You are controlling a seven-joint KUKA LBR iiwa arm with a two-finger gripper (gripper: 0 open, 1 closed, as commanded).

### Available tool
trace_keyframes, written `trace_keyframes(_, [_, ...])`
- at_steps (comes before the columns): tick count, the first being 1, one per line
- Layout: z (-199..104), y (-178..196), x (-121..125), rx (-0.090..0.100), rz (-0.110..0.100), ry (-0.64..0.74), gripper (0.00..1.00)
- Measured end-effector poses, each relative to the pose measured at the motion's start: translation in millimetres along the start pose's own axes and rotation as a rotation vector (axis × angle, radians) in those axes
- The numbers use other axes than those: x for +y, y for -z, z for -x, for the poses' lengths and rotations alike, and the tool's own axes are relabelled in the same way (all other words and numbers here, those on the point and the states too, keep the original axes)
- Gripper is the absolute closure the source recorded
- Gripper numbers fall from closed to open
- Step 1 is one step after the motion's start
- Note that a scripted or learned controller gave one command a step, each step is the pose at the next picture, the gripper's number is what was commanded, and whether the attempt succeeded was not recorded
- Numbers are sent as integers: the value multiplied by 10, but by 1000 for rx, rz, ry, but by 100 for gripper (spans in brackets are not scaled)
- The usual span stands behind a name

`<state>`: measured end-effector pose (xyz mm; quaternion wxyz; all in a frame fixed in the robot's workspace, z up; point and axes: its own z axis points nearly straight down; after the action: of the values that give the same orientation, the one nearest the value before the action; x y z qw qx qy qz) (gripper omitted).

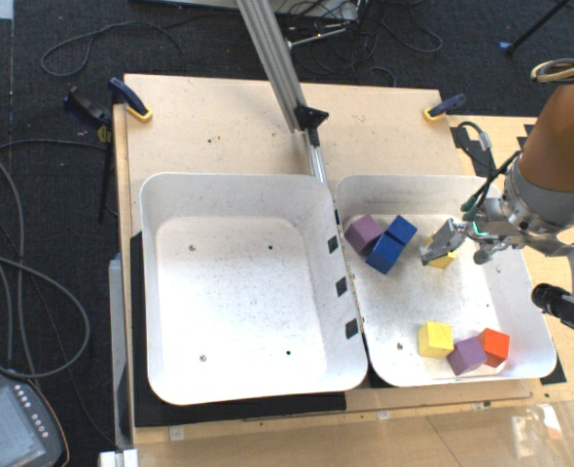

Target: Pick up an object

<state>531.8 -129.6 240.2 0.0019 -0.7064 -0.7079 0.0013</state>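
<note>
My gripper (459,249) hangs over the right bin (520,305), its two fingers spread apart, so it is open. A small yellow block (445,260) lies just under and beside the left finger (435,251), partly hidden by it and not between the fingers. To the left of the gripper sit a purple block (363,232) and two blue blocks (401,230) (385,252), touching one another. Near the bin's front edge lie a yellow block (435,339), a purple block (466,354) and an orange block (496,344).
The left bin (170,261) adjoins the right one along a shared wall (345,280). A slanted metal pole (272,47) reaches down to the bins' back edge. Yellow-tipped clamps (131,100) (443,107) sit at the bench's back corners.
</note>
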Motion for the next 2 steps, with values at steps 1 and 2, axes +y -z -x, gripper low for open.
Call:
trace_keyframes(1, [2, 22, 8, -1, 5, -2, 0])
trace_keyframes(2, [-10, -414, -25, 0, -1, -3, 0])
